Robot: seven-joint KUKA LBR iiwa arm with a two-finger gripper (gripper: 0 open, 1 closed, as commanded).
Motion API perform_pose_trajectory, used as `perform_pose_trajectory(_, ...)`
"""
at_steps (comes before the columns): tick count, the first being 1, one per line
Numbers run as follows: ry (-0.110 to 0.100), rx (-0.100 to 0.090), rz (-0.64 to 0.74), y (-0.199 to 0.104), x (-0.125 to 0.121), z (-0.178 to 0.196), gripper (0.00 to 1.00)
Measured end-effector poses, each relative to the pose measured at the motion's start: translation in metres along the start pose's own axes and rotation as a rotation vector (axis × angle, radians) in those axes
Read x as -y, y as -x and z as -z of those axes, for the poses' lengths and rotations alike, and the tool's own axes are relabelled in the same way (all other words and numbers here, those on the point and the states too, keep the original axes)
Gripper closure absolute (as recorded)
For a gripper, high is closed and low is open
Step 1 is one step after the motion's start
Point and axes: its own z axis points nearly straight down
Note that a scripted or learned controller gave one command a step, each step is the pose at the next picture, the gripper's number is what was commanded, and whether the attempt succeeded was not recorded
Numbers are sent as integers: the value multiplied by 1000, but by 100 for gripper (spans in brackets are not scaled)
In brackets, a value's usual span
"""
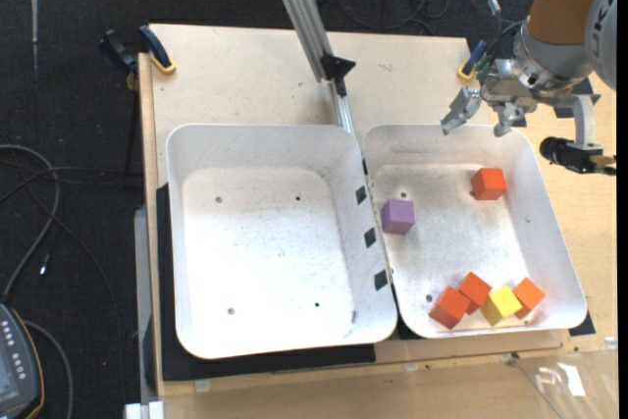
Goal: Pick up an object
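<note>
The right bin (432, 140) holds several blocks. A purple cube (397, 215) lies near its left wall, and a single orange cube (488, 183) sits toward the far right. In the near right corner a yellow cube (502, 303) is packed among three orange ones (453, 305). My gripper (481, 117) hangs above the far rim of this bin, fingers spread open and pointing down, with nothing between them. It is apart from every block, the closest being the lone orange cube just below it.
The left bin (260, 240) stands next to the right one, their rims meeting at black clips (370, 236). A slanted metal rail (299, 0) runs from the back to that junction. Clamps (155, 49) grip the board's far left corner. Cables lie beyond the bench.
</note>
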Motion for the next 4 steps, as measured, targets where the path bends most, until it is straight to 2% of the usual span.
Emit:
perform_pose_trajectory(1, -1, -2, -9, 63, 105, -138, 0)
perform_pose_trajectory(2, 7, 0, 1, 71, 45, -135, 0)
perform_pose_trajectory(3, -3, -6, 4, -18, 111, -136, 0)
perform_pose_trajectory(4, 5, 3, -7, 60, 58, -135, 0)
